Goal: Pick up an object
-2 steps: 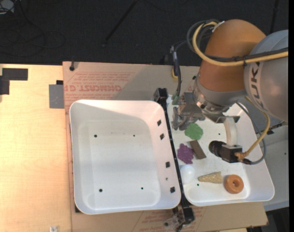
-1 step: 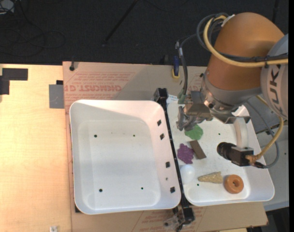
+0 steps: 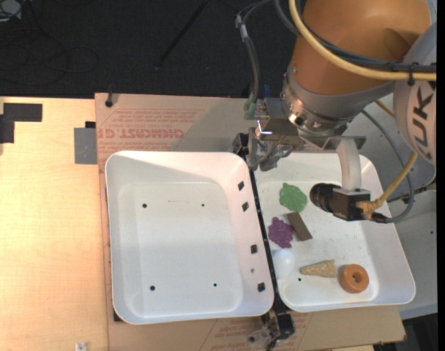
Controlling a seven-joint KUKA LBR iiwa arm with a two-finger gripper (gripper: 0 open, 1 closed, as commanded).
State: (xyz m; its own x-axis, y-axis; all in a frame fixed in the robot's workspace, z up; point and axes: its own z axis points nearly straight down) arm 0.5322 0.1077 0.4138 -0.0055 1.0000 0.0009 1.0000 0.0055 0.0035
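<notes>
Pincer (image 3: pixel 268 154) state unclear; right bin (image 3: pixel 394 269) holds perhaps six small objects, one each

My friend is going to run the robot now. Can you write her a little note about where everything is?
Gripper: up above the back left corner of the right bin; I can't tell if its fingers are open or shut, and nothing shows in them.
Toys, all lying in the right bin: green lump, purple lump, brown block beside it, white ball, tan cone, orange ring.
Left bin: no toys in it.
Done: nothing picked up yet.
Left: bring the gripper down on one toy and lift it.
</notes>
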